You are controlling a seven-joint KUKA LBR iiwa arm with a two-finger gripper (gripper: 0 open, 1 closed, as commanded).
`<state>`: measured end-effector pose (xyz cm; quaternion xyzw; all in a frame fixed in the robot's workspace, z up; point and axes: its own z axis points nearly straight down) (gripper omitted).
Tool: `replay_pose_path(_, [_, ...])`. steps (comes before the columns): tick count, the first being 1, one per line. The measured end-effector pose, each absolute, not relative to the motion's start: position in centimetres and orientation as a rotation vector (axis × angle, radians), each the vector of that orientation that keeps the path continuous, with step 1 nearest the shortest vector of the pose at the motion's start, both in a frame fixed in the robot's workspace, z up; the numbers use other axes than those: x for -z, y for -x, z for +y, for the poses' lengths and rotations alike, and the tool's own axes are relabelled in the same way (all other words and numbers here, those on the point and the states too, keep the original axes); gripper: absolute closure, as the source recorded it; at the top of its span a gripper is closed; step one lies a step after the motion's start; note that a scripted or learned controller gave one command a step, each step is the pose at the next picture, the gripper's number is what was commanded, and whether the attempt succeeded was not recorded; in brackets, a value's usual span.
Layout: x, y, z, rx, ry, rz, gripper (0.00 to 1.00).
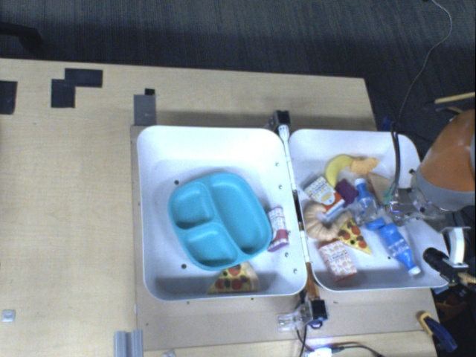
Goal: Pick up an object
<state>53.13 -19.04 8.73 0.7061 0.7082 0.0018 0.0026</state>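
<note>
Camera view: two white bins (pixel 152 199) (one blue tray (pixel 219 219)).

Open floor around the blue tray (pixel 220 219) in the left bin (pixel 160 155); right bin (pixel 312 149) crowded.

Toy food, blue bottle (pixel 394 245) heaped in right bin (pixel 312 146).
</note>
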Motion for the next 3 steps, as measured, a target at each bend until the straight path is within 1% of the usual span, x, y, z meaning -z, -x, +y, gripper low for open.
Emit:
replay_pose_path(1, [-10.0,-53.4,-19.0,-0.012,-2.208,2.218,1.00])
replay_pose_path(2, [-17.9,-57.5,-12.3,-0.007,-2.212,2.226,1.00])
replay_pose_path(3, [-18.5,-57.9,-3.3,-0.004,-2.214,2.229,1.00])
